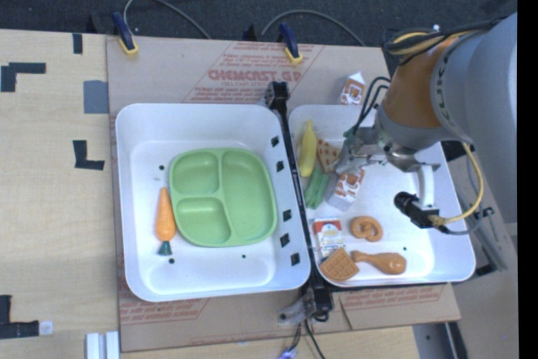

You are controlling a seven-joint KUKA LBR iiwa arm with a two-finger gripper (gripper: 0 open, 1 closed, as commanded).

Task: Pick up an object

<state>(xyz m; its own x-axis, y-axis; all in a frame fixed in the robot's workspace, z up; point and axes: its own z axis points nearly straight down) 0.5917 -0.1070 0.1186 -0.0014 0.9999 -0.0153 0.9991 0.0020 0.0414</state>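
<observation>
Clutter is the main hazard, and it begins at the near edge of the right bin (458,265). A waffle (338,266) lies there touching the thin end of a drumstick (380,262). Just beyond them sit a pretzel (366,228) and a small red-and-white packet (326,229). These four are apart from the gripper and probably safe, unless the arm's dangling cable (477,181) sweeps low across that corner.

Farther in, the gripper (351,157) hangs over the tightest cluster, and from this slant I cannot tell whether it is spread or closed. The likeliest object to pick up is the small carton (345,186), which lies tilted just on the near side of the gripper. A green pod (315,189) is beside it, with a cracker (328,155) and a banana (308,147) a little beyond.

If the gripper comes down here, it could land on the carton's edge and tip it. It could also pinch the cracker along with the carton, or shove the pod against the dividing wall. The carton's slanted, glossy faces look apt to slip out.

Across the wall, the carrot (165,214) and green plate (223,197) in the left bin (134,181) are well out of the way. Farthest off, a milk carton (353,88) stands outside the bin near the arm, where the elbow might knock it over.
</observation>
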